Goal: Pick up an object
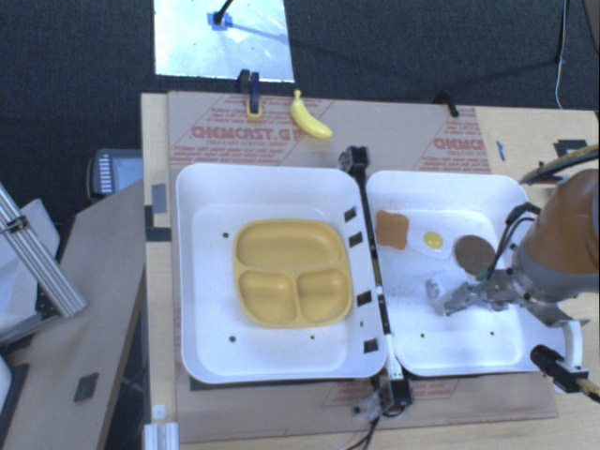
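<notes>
The nearest loose things are in the right bin (506, 350): a brown disc (473, 251), a fried egg piece (432, 242) and a toast slice (392, 231), clustered toward its 12 o'clock side. My end effector (439, 293) sits low just at 6 o'clock of the disc; I cannot tell how far it is open, or whether it has anything. My arm (562, 242) enters from 3 o'clock, partly cut off. The left bin (202, 345) holds a yellow divided tray (286, 270). A banana (309, 120) lies on the counter (394, 125).
</notes>
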